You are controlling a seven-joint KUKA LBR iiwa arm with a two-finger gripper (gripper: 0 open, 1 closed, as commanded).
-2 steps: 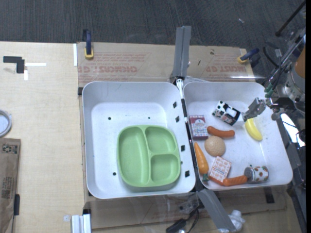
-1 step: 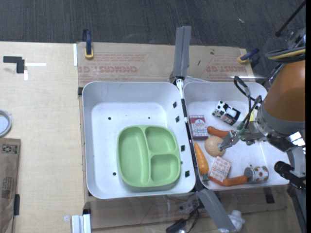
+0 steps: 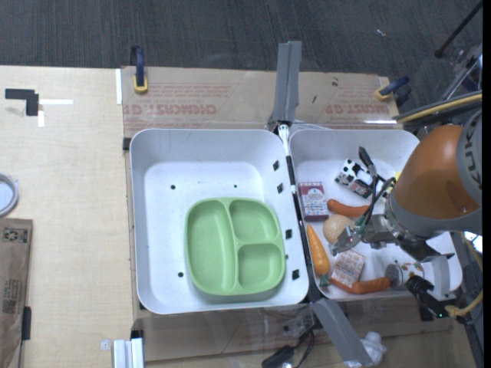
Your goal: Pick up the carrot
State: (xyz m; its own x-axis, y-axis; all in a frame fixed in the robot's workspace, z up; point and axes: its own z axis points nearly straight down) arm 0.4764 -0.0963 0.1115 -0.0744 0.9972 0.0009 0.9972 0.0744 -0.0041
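Tool (image 3: pixel 347 243) above carrot (image 3: pixel 317 251)

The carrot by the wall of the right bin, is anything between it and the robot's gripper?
Nothing visible stands between them. The gripper hovers just right of the carrot, with bare bin floor in the gap. A beige round thing and a small packet lie close on either side.

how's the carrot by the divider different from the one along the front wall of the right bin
The carrot by the divider is short, stubby and bright orange, while the front-wall carrot is longer, thinner and redder. The divider carrot lies roughly front to back along the bin's left wall; the front-wall carrot lies nearly crosswise. The divider carrot sits in plain view, whereas the front-wall one is partly hidden under the arm. Both lie flat in the right bin.
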